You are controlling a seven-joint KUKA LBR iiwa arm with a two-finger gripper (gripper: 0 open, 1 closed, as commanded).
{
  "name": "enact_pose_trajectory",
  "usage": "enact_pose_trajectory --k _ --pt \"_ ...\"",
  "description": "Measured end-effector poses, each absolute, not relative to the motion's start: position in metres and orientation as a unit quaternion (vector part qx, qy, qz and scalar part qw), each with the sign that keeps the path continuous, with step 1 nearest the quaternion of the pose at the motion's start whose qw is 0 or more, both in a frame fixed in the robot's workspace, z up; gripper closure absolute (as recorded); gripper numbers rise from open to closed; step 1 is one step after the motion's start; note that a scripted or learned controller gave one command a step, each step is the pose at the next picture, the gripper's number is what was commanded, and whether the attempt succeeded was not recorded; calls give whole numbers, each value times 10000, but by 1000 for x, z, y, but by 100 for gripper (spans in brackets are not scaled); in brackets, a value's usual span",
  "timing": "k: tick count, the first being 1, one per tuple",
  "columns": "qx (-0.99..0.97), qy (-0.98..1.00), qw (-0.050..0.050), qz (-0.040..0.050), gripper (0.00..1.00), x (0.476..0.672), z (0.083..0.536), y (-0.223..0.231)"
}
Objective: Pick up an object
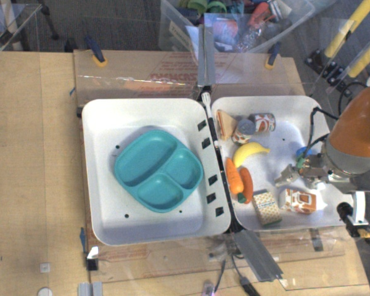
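All the candidates sit in the right bin (296,103), clustered for easy reach: banana (250,153), carrot (234,179), small carton (299,201). The tool (291,174) hovers right of centre above that carton, apparently lining up; how wide it stands I cannot tell. The teal tray (157,168) occupies the left bin (102,165).

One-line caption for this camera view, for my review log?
Gripper hovers low in the right bin among toy food; a teal divided plate lies in the left bin.
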State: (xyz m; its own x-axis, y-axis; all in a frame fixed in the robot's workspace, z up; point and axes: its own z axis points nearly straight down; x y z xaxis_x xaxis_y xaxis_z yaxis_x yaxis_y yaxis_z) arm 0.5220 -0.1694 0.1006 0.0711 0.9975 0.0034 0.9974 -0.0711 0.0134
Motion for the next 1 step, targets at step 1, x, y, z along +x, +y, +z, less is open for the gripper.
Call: enact_pose_trajectory --k 1 --pt "6875 7261 53 39 0 662 91 -164"
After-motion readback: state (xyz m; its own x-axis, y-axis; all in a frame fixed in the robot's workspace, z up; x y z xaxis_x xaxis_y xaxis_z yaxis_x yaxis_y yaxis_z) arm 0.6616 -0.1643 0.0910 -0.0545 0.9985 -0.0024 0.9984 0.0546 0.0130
